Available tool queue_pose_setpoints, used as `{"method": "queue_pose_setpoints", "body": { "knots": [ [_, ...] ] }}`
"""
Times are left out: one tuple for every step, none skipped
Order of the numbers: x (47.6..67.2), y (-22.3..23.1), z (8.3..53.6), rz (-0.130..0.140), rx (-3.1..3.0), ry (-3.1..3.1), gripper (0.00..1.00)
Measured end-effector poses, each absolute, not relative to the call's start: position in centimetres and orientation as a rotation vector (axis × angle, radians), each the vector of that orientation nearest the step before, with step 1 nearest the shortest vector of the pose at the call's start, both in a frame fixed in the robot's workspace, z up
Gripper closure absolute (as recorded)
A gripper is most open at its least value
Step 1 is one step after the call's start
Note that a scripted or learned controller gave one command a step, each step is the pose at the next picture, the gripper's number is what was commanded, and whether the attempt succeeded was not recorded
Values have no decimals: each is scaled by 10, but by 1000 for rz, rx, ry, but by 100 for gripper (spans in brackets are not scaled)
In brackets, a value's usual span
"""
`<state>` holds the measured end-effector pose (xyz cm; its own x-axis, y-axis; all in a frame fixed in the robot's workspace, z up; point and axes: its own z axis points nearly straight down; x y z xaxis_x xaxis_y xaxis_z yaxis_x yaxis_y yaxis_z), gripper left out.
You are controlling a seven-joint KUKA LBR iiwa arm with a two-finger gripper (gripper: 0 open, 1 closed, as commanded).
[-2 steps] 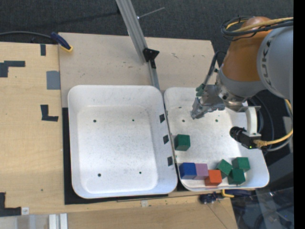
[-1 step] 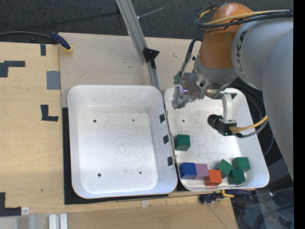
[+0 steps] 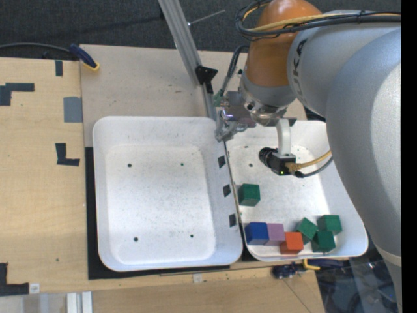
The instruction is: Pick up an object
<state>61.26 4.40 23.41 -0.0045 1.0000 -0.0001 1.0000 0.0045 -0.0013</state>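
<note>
Tan wooden bench (image 3: 39,175), matte, black tape marks, two glossy white bins side by side. Left bin (image 3: 98,135) speckled, rounded corners. Right bin (image 3: 273,188): lone green cube (image 3: 249,194) mid-bin. At its 5 o'clock, cluster along near rim: blue cube (image 3: 257,233) touching lilac cube (image 3: 275,232), orange cube (image 3: 292,242), three dark green blocks (image 3: 323,241). Gripper (image 3: 228,121) hangs at lone cube's 11 o'clock, over divide between bins, well apart from the cubes. Open or clenched, honestly can't tell. Bulky grey arm (image 3: 365,109) covers bin's 3 o'clock side.

Robotics laboratory work cell. A grey and orange industrial arm (image 3: 365,109) overhangs a plywood bench (image 3: 39,194) carrying one shallow white bin (image 3: 156,194) and a second bin (image 3: 293,201) holding coloured cubes (image 3: 257,232). Tape patches (image 3: 73,108) mark the bench; an aluminium strut (image 3: 177,25) crosses it.
</note>
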Motion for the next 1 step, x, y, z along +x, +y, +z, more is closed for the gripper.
{"method": "queue_pose_setpoints", "body": {
  "knots": [
    [643, 95, 241, -3, -2214, -2228, 100]
  ]
}}
